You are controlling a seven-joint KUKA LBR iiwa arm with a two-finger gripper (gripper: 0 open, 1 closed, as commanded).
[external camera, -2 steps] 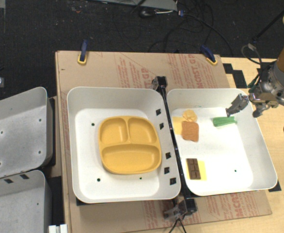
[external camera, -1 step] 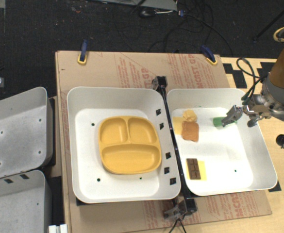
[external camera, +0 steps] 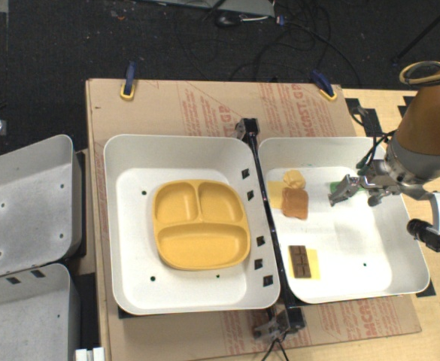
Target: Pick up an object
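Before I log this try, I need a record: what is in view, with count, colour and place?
bins: two, white, side by side on the bench
divided plate: one, yellow, in the left bin
crumpled piece: one, pale yellow, right bin, upper left
brown block: one, tan-brown, just below the crumpled piece
dark bar: one, dark brown on a yellow card, right bin, lower left
clamps: two, blue and yellow, on the board's far edge
gripper: one, grey, over the right bin

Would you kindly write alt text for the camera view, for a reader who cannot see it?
A grey and orange robot arm reaches from the right, its gripper over the right white bin, near a brown block, a crumpled yellow piece and a dark bar on a yellow card. The left bin holds a yellow divided plate.
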